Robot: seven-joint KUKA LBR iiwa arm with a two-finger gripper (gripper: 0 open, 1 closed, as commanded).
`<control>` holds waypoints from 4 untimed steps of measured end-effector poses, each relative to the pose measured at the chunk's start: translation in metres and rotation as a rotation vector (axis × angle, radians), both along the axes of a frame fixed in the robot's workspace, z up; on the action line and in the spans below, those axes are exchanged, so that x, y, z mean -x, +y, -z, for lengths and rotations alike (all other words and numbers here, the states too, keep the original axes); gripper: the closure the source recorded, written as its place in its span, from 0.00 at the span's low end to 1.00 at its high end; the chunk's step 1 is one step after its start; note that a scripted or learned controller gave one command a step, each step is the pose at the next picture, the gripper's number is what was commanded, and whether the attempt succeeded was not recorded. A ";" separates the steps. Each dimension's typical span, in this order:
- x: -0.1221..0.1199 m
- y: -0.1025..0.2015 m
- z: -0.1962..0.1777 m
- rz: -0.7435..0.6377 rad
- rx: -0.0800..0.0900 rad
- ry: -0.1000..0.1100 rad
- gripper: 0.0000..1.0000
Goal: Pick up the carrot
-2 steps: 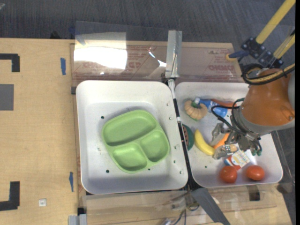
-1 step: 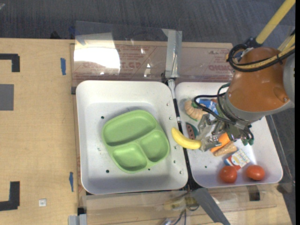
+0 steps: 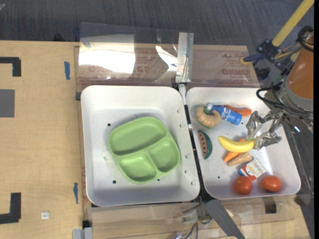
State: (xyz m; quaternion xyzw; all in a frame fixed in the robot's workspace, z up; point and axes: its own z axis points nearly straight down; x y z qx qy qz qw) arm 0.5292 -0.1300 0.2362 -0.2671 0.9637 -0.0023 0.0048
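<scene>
Currently the pick is not done: the carrot lies on the floor of the right bin, mostly hidden under the banana and touching a tan bread-like piece. Nothing sits between the fingers. The gripper hangs over the right bin, fingers spread apart, near the banana's right tip. Carrot lies just beside the gripper, below and to its left in view. Remaining: descend, close on the carrot, lift. Banana overlap likely complicates the grasp. Green divided plate sits in the left bin.
</scene>
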 end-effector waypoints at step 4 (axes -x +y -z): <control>-0.030 -0.003 0.132 0.061 -0.005 -0.020 1.00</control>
